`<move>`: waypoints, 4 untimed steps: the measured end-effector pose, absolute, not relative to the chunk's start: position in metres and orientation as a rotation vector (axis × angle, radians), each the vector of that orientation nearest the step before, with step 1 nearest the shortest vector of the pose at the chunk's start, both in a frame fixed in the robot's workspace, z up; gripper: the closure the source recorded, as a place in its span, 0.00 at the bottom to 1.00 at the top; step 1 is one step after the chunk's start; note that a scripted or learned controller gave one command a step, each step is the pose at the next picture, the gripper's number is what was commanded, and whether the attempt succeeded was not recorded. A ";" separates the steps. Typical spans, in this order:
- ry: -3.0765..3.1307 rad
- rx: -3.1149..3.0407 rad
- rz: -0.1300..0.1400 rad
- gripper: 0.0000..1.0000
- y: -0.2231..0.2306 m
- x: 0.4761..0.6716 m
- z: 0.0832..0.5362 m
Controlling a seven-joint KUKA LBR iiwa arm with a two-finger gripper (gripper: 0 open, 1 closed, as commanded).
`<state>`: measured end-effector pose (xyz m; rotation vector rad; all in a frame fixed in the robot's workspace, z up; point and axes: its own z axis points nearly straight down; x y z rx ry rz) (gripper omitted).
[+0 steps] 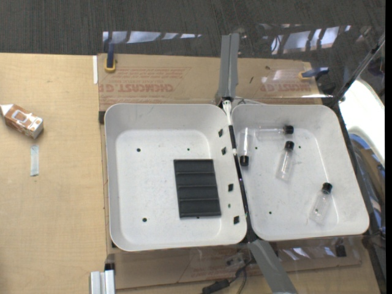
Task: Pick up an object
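A flat black ribbed block (197,188) lies in the middle of the left white bin (122,225). Several clear vials with black caps lie in the right white bin (349,225): one (243,146) stands along the bin's left wall, one (272,130) lies crosswise near the back, one (285,158) sits in the middle, and one (321,202) rests toward the front right.
A small orange and white box (23,121) and a thin pale strip (34,162) lie on the wooden bench to the left of the bins. A cardboard sheet (153,81) lies behind the bins, held by clamps (109,62). A grey post (229,66) rises between the bins.
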<state>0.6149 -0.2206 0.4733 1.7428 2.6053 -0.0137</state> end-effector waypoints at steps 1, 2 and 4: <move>2.606 1.743 -0.014 0.00 -0.220 0.615 0.473; 2.607 1.740 -0.017 1.00 -0.220 0.617 0.480; 2.609 1.738 -0.021 1.00 -0.220 0.618 0.487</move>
